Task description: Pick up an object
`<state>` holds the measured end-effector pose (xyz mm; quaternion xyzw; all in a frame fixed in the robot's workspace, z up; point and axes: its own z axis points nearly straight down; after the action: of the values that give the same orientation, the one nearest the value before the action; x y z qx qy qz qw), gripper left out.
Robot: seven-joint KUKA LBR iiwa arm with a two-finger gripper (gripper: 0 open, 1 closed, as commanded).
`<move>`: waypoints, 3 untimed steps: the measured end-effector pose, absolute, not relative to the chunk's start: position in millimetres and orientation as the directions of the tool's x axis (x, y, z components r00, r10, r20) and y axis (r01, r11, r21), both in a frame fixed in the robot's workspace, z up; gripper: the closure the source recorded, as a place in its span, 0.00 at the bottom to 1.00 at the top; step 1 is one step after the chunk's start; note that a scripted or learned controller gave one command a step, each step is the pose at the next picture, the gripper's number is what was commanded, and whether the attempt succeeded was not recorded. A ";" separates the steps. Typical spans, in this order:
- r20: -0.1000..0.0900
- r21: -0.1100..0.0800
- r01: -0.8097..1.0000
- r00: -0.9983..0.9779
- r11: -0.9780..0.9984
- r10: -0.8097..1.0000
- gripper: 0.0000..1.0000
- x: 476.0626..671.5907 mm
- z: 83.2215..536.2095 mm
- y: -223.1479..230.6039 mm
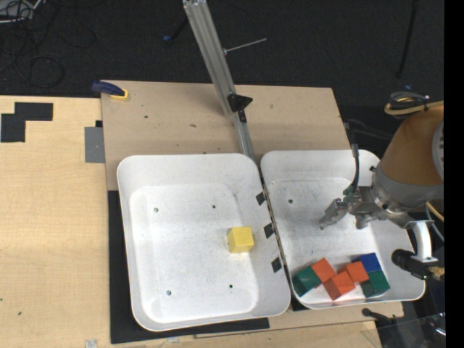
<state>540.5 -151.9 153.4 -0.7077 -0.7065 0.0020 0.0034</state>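
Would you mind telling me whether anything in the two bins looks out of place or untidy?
One yellow block sits alone in the left bin, while the orange, green and blue blocks are jumbled in a heap in the right bin's near corner. Nothing looks spilled or damaged.

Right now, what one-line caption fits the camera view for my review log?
Gripper hovers over the right bin, above a cluster of blocks; one yellow block sits in the left bin.
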 end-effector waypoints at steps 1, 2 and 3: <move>0.001 -0.003 1.000 0.002 -0.002 1.000 0.00 536.0 92.6 -153.8; 0.002 -0.002 1.000 0.005 -0.005 1.000 0.00 536.0 92.5 -155.0; 0.003 -0.003 1.000 0.009 -0.009 1.000 1.00 535.6 102.2 -155.5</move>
<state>535.6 -155.5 102.2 -0.7104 -0.7038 0.0001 0.0023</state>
